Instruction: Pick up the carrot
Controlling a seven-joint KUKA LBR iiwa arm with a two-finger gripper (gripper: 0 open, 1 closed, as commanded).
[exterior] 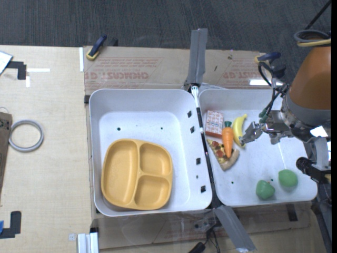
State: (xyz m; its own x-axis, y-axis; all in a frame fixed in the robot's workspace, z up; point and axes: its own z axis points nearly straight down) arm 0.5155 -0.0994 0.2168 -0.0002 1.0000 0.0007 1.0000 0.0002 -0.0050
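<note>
Orange carrot with a green top lies in the right bin, near that bin's left wall and toward its far edge. The carrot's green end points toward the far edge; its tip points toward the near edge and rests on a pizza slice. A red-and-white box lies just beside the carrot on the side of the left wall. A yellow banana lies just beside the carrot on the opposite side, toward the bin's centre.

The gripper is positioned over the right bin, just beside the banana and near the carrot. Its fingers are spread apart, with nothing between them. The carrot is not held. The grey arm with the orange band extends in over the bin's right edge.

Two green round fruits occupy the near right corner of the right bin: one green fruit closer to the near edge, and a second green fruit just beside it, toward the right wall. Both are well apart from the carrot.

The left bin holds a yellow divided plate with three compartments, placed toward the bin's near left corner.

On the bench, left of the bins, lies a roll of tape.
</note>
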